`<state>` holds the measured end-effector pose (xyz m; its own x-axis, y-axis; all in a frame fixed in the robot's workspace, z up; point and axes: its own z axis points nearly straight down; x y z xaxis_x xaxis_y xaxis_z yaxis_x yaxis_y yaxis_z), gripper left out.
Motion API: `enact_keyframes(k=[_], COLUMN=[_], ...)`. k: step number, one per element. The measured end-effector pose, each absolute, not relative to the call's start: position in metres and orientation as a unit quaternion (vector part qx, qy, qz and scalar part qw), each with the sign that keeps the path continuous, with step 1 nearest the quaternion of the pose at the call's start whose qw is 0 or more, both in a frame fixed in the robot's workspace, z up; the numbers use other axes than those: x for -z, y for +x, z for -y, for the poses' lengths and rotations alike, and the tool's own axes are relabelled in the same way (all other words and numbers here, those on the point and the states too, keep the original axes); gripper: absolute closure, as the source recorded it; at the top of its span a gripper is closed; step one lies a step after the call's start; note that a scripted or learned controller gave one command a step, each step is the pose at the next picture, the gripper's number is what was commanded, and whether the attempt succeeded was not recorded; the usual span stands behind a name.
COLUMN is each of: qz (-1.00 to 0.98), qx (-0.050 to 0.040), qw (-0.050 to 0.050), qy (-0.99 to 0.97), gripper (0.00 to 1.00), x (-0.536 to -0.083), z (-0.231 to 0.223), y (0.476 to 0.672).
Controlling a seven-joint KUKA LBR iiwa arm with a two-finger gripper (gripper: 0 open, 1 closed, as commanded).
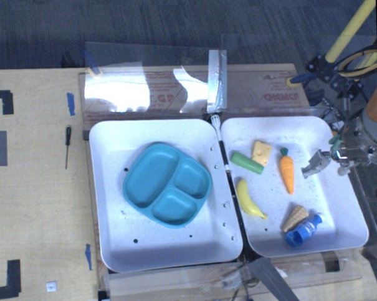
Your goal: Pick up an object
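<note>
One carrot (287,172) lies just left of gripper (316,163); fingers spread, holding nothing.

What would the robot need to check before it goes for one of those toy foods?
1. Fingers free of any load: ok, nothing sits between the fingers of the gripper.
2. Target near: ok, the carrot lies just left of the gripper.
3. Carrot stands apart: ok, touching nothing.
4. Cone stands apart: not ok, it touches the blue bottle.
5. Gripper over the right bin: ok.
6. Fingers spread enough: cannot tell.
</note>
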<state>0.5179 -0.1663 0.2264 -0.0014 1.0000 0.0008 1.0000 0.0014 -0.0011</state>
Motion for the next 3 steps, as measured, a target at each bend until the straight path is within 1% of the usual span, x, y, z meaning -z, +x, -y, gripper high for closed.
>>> enact_keyframes(k=[1, 2, 3], qz=[0.718, 0.757, 0.757], qx=[-0.0022, 0.0015, 0.0032], qw=[0.004, -0.003, -0.006], qy=[-0.696, -0.653, -0.653], gripper=[0.00, 0.00, 1.00], x=[-0.145, -0.088, -0.100], z=[0.178, 0.131, 0.131], y=[0.513, 0.540, 0.542])
